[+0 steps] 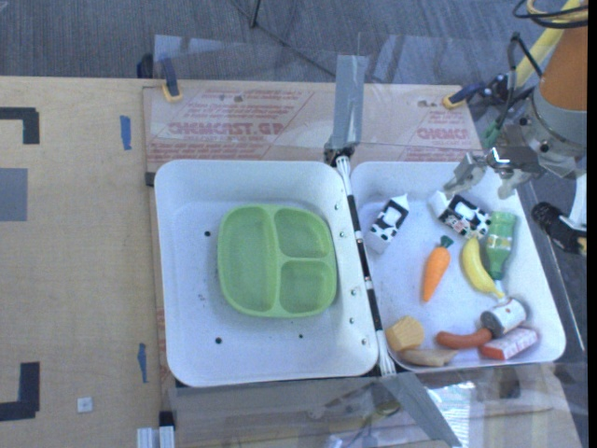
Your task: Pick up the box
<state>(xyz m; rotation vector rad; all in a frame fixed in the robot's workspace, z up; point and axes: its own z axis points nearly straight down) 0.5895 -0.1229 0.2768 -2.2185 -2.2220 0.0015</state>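
Box (pixel 511 343), red and white, lies in the right bin's (pixel 550 292) near right corner, touching a small cylinder (pixel 504 316) and a red sausage (pixel 462 338). I see a banana (pixel 478 267) and carrot (pixel 435 269) farther back. Jaws (pixel 487 170) hang spread over the bin's far edge, pinching nothing. Left bin (pixel 187 203) carries a green divided plate (pixel 277 259).
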